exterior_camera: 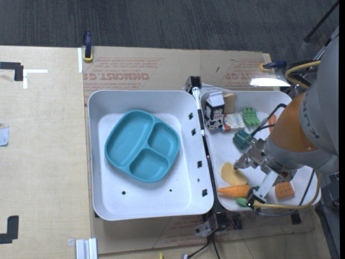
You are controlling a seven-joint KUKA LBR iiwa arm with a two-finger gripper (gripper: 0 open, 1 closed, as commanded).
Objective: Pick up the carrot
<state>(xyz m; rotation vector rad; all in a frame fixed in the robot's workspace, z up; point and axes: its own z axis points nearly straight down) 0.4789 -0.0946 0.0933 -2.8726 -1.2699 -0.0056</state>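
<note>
We take the carrot [235, 191] as our landmark: it lies on its side near the front edge of the right bin [243, 100], orange body pointing toward the divider between the bins, green top end toward the arm. Just behind it, touching or nearly so, we note a pale yellow chip-like piece [230, 174]. Beside the carrot's green end sits an orange block [284, 190]. The gripper [247, 163] hangs above and behind the carrot, close to the yellow piece; we cannot tell whether its fingers are spread or pressed together, and we see nothing between them. A dark teal object [241, 140] lies farther back from the carrot, just past the gripper. At the far back from the carrot we log a small black-and-white carton [214, 110], a green studded block [249, 116] and a red-and-white packet [234, 122]. Well to the carrot's far side, across the divider, the left bin [102, 161] holds a blue sectioned plate [142, 145].
</note>
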